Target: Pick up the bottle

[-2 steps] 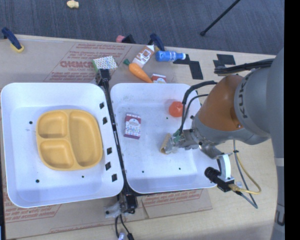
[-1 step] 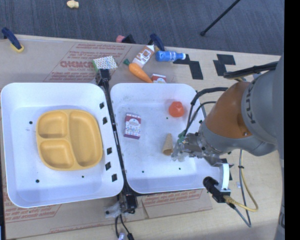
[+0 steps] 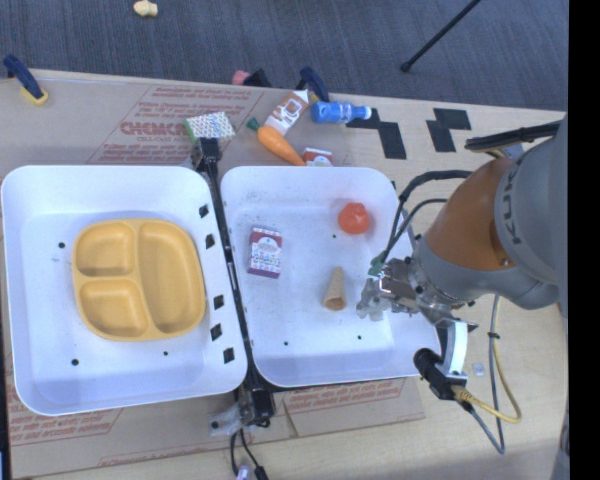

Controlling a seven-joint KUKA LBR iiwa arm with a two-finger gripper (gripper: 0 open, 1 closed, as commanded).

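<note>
Reaching the bottle (image 3: pixel 340 112) meant you needed to lift the end effector (image 3: pixel 378 296), whose grip state I couldn't tell, out of the right bin (image 3: pixel 310 368) and carry it far up past the bin's rim.

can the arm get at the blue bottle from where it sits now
Probably, but not directly. The blue bottle lies on the bench beyond the right bin's far rim, while the tool is low inside that bin. Nothing covers the bottle.
</note>
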